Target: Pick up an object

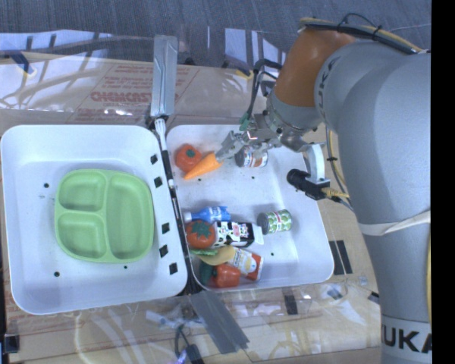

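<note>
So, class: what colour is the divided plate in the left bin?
Light green plate, seen clearly in the camera view.

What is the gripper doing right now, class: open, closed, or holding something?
Gripper: over the far end of the right bin, near a small can; open or closed cannot be told, and no object is visibly held.

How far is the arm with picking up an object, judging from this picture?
Done: the gripper has reached the right white bin, near its far edge. In hand: it sits just above a small can, beside the orange carrot. Left: a visible grasp and lift; the can looks still in the bin.
</note>
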Tool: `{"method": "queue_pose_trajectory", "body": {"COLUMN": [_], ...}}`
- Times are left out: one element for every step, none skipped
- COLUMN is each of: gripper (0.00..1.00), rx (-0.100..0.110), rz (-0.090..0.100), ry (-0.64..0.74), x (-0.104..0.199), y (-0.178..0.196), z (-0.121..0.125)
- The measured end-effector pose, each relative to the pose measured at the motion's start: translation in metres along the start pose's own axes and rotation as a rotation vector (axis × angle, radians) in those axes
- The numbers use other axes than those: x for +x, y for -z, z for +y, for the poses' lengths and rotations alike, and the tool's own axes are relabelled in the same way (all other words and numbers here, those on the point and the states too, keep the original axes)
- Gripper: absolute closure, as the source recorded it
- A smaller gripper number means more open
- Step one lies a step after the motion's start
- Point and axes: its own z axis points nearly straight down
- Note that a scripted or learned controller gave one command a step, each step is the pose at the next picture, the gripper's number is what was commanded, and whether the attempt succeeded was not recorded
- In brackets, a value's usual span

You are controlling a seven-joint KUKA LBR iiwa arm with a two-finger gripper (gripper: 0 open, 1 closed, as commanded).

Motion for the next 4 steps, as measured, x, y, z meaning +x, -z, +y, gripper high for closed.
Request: {"method": "queue_pose_trajectory", "body": {"gripper": [0.00,0.00,1.00,1.00], "rx": [-0.005,0.009,0.014,-0.016], "rz": [0.001,0.004,0.006,-0.001], "ry": [-0.244,-0.260,-0.253,-0.379], "x": [-0.009,-0.045,-0.043,-0.037], "y": [-0.022,-0.055,-0.046,0.087], "z": [0.002,-0.004,-0.004,-0.008]}}
